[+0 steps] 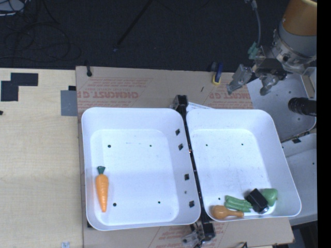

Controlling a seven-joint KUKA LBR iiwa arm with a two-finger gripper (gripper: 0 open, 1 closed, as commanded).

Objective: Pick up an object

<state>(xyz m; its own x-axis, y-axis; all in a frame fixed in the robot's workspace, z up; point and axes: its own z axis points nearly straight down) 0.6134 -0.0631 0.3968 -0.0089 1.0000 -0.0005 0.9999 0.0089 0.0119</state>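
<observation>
- Nearest the camera, along the front edge of the right bin (282, 154), a small cluster is seen: an orange-tan gourd-shaped toy (226, 212), a green pod-like piece (237, 203), a black block (257, 200) and a rounder green item (270, 194), all touching or just beside one another.
- A toy carrot (102, 189) is found lying alone in the left bin (85, 138), near its front left corner, leaf end pointing away from the camera.
- The gripper (253, 82) is seen well apart from every object, beyond the far right corner of the right bin, over the cardboard sheet (134, 89); its fingers are spread apart and nothing is held between them.
- No part of the pick is judged to be done: no object is lifted or touched.
- Everything is left to do: a target must be chosen, the gripper brought over it, lowered, closed and raised.
</observation>
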